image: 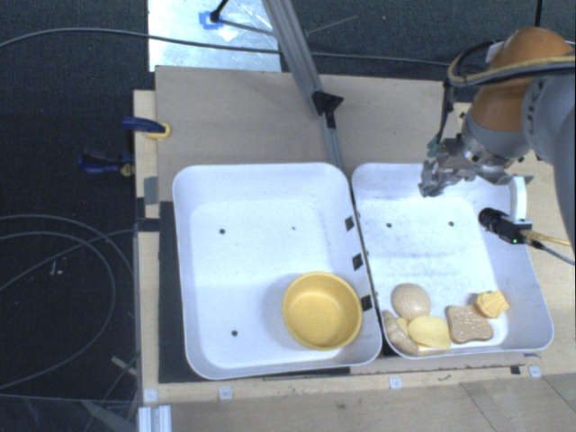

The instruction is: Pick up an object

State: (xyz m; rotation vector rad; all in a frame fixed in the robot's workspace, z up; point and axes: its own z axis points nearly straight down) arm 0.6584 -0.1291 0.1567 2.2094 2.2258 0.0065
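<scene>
Camera view: bare brown wooden tabletop (234,115) on dark carpet (63,79) strewn with cables; end effector (438,178) over right white bin's (522,268) far edge, grip unclear.

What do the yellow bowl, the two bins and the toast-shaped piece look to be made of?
Bowl: likely plastic, a smooth, even yellow with a soft sheen. Bins, left and right: probably moulded plastic, white, with rounded corners and a faint gloss. Toast: seemingly a plastic or rubber toy food, matte tan with a darker crust edge; too small to tell which.
</scene>
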